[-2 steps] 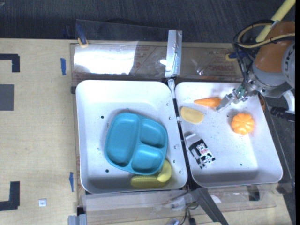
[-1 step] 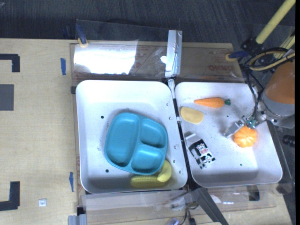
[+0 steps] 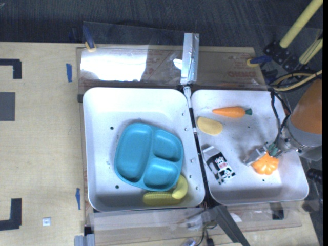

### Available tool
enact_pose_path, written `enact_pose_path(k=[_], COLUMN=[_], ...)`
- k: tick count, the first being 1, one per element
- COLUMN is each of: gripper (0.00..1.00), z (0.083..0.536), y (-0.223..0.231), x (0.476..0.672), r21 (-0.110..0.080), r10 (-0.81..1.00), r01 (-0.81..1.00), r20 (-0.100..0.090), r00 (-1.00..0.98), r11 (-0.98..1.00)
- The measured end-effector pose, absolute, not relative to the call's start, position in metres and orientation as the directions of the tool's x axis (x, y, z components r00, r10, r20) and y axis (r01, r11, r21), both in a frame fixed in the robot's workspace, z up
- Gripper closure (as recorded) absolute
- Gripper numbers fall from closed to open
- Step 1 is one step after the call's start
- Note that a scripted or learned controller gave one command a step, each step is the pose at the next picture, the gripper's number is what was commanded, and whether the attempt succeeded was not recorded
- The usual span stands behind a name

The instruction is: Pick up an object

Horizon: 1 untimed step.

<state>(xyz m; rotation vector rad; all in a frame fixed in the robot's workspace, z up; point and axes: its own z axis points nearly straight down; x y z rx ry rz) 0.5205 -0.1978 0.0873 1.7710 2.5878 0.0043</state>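
The gripper (image 3: 262, 154) is seen low in the right bin (image 3: 241, 186), directly above and touching an orange pumpkin-shaped toy (image 3: 265, 165). Its metal fingers are small, glinting and partly merged with the toy's top, so whether they are apart, together or clamped on the toy cannot be told. The toy's upper edge is covered by the gripper, and a green part, perhaps its stem, is glimpsed there but cannot be made out with certainty.

Behind the gripper, towards the right edge, the grey arm (image 3: 301, 137) with its orange band (image 3: 310, 109) is cut off by the frame, and the bin's right wall is hidden beneath it. A black cable (image 3: 277, 118) is draped down from the top right to the wrist.

To the left of the gripper, well apart from it, a small black and white packet (image 3: 220, 166) is lying flat; printing is visible on it, but nothing can be read. Further away, up and to the left, a pale yellow rounded object (image 3: 210, 125) is lying just beside the divider, and an orange carrot (image 3: 231, 112) with a green end is placed near it, towards the far wall.

Beyond the divider, in the left bin (image 3: 102, 137), a blue sectioned tray (image 3: 148, 155) is resting at a tilt. A yellow banana (image 3: 166, 195) is partly hidden under its near edge.

On the brown board (image 3: 241, 65) behind the right bin, faint reddish lettering is visible but is too blurred to be read. A clear plastic sheet (image 3: 128, 60) with glare is standing behind the left bin.
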Motion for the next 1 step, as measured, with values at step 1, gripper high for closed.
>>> enact_pose_path(k=[1], gripper=[1.0], z=[0.0986], y=[-0.1987], x=[0.5227], r21=[0.011], r10=[0.933], r01=[0.933], r20=[-0.008], r00=[-0.36], r11=[0.36])
